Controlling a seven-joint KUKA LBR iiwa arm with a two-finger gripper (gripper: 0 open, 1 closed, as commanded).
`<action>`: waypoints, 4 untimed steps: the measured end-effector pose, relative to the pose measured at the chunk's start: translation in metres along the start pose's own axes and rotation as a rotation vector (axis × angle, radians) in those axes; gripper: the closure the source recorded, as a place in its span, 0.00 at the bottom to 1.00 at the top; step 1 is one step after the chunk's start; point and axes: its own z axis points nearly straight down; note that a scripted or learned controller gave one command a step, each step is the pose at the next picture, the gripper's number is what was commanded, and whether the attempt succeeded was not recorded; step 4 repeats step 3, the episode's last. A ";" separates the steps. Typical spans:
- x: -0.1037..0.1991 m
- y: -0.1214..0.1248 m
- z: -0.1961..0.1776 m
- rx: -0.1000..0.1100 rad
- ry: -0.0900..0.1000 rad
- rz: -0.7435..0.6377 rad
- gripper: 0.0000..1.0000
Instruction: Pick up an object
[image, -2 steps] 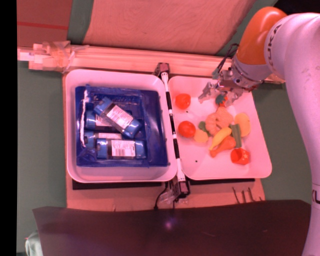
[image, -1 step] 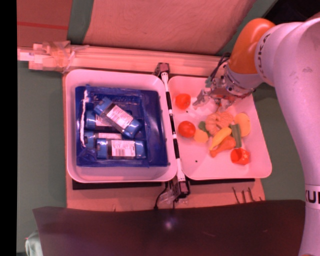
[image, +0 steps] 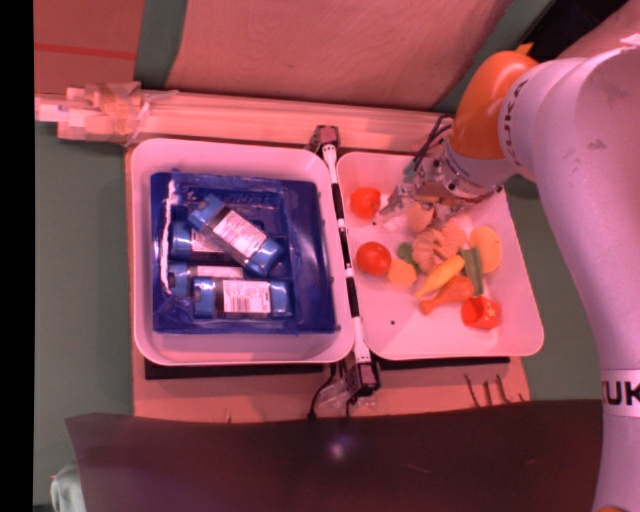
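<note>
Several toy foods heaped in right bin (image: 505, 335). Gripper (image: 412, 198) low over heap's far end, spread or pressed together impossible to tell. Closest candidates: red round piece (image: 365, 202) just left, pale lump (image: 420, 217) just nearward. Blue bottles (image: 240, 297) well apart, leftward.

Green bench (image: 85, 300); tan board (image: 330, 45) behind; dark sheet (image: 330, 465) in front; pinkish light.
</note>
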 end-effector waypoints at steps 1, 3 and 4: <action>-0.002 0.003 -0.013 -0.009 -0.004 0.003 1.00; -0.008 0.010 -0.130 0.006 0.003 -0.001 1.00; -0.008 0.010 -0.130 0.006 0.003 -0.001 1.00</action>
